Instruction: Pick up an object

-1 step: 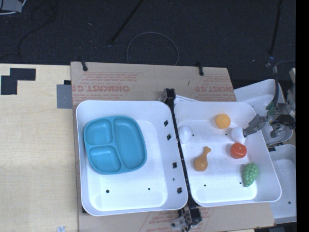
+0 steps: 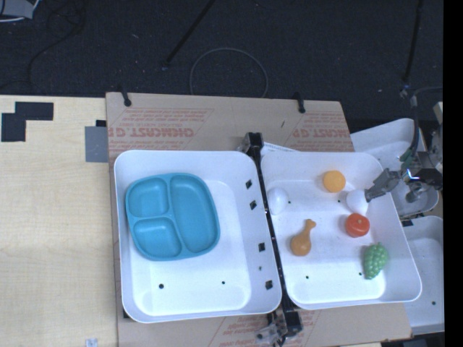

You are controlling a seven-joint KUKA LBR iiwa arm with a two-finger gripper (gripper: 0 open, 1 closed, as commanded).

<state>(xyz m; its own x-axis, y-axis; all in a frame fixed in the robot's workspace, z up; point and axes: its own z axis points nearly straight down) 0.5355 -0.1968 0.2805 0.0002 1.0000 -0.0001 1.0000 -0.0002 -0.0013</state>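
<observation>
The right bin (image 2: 325, 295) holds several small items: an orange ball (image 2: 333, 181), a red tomato (image 2: 357, 225), a tan drumstick (image 2: 302, 238), a green bunch of grapes (image 2: 374, 259), a white egg-like piece (image 2: 277, 197) by the left wall, and another white piece (image 2: 357, 200). My gripper (image 2: 377, 189) reaches in over the bin's right rim. Its tip sits just above and right of that second white piece and the tomato. I see nothing held in it.
The left bin (image 2: 231, 280) carries a blue divided plate (image 2: 172, 215). A black hinge strip (image 2: 264, 223) runs between the two bins. Both bins rest on a cardboard sheet (image 2: 217, 125). White equipment (image 2: 423, 194) stands at the right, beside the arm.
</observation>
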